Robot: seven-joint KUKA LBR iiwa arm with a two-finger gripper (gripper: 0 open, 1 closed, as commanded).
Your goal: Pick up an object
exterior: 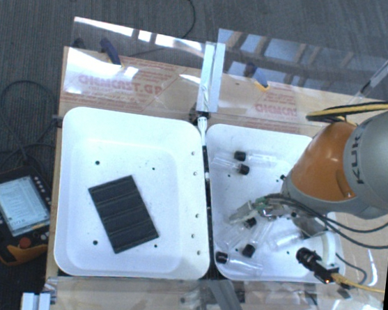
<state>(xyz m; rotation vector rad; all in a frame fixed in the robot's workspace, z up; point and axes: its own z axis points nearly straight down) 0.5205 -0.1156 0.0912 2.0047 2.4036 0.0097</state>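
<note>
Dark ribbed slab (pixel 123 214) in left bin (pixel 85 127), long axis diagonal, upper-left to lower-right. Gripper (pixel 253 213) over right bin (pixel 280 142); opening unclear.

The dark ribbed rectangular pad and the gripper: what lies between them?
In the camera view, between pad and gripper: bare white floor, then the bins' meeting rims.

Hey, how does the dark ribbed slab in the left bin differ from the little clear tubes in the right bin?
The dark ribbed slab is black, flat and opaque; the clear tubes are see-through with small black caps. The slab is far larger than any tube. The slab lies alone, askew in the left bin; the tubes are scattered about the right bin, several near the pincer. Both rest on white bin floors.
</note>
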